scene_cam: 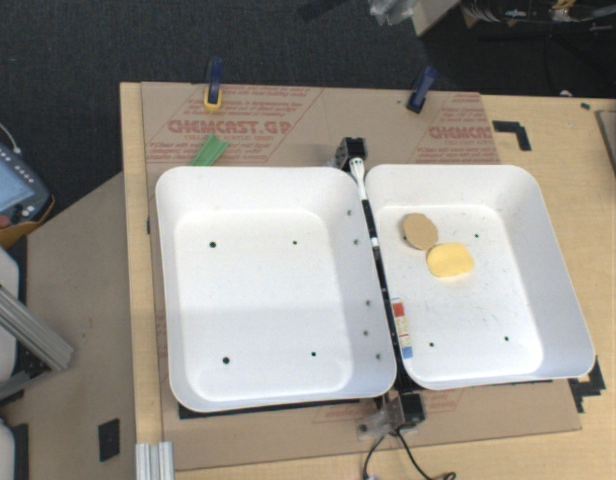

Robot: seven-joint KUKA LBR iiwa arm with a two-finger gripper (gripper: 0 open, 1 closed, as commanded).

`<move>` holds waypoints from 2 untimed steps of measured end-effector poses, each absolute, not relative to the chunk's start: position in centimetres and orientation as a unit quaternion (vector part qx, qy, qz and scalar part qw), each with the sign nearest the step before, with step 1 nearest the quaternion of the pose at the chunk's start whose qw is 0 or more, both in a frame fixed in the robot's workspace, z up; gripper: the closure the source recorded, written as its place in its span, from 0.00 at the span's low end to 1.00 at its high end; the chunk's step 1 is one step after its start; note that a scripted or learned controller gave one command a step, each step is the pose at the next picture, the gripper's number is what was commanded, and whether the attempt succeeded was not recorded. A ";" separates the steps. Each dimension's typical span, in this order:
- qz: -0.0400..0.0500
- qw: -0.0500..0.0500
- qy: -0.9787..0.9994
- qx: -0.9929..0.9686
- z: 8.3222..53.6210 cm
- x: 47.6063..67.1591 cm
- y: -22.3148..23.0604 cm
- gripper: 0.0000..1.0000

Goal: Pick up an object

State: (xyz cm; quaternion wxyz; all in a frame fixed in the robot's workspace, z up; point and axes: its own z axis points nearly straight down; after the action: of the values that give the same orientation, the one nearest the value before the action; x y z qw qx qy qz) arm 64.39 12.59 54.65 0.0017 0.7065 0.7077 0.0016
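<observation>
Two white bins sit side by side. The right bin [548,268] holds a tan disc [420,231] with a yellow disc [450,261] touching it at its four o'clock. The left bin [178,268] lies at nine o'clock.

One fixed cam above bench [288,103], looking down at slant on both bins [258,193]

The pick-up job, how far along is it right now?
Nothing looks done yet. The tan disc and yellow disc both lie flat in the right bin, touching each other. Nothing is in hand; the whole pick is left.
</observation>
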 end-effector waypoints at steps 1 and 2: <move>-0.005 -0.004 0.709 0.705 43.5 65.3 18.3 1.00; -0.005 -0.004 0.709 0.705 36.2 57.9 22.6 1.00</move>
State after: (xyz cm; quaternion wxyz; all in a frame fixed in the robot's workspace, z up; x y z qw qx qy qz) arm 57.89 22.62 36.24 -0.0041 0.7048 0.7093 -0.0053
